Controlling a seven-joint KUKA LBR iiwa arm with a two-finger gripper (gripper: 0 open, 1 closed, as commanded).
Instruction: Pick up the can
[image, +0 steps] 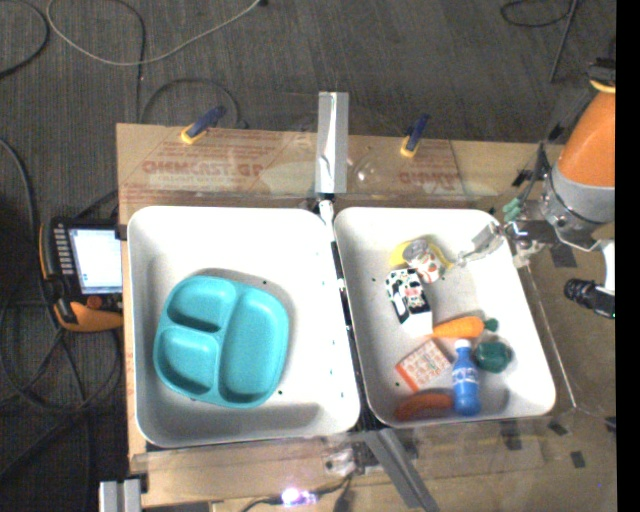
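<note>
The can (421, 257) lies near the back of the right bin (530, 400); its silvery end and a yellow and red label face up. My gripper (481, 243) hangs low over the bin's back right part, just right of the can, with a small gap between them. It holds nothing that I can see. The arm's orange band (592, 145) is at the right edge of the view.
Close in front of the can stands a black-and-white carton (407, 293). Further forward lie a carrot (460, 326), a green object (492, 353), a blue bottle (464, 378), an orange box (425, 365) and a red sausage (423, 406). The left bin holds a teal divided plate (222, 338).
</note>
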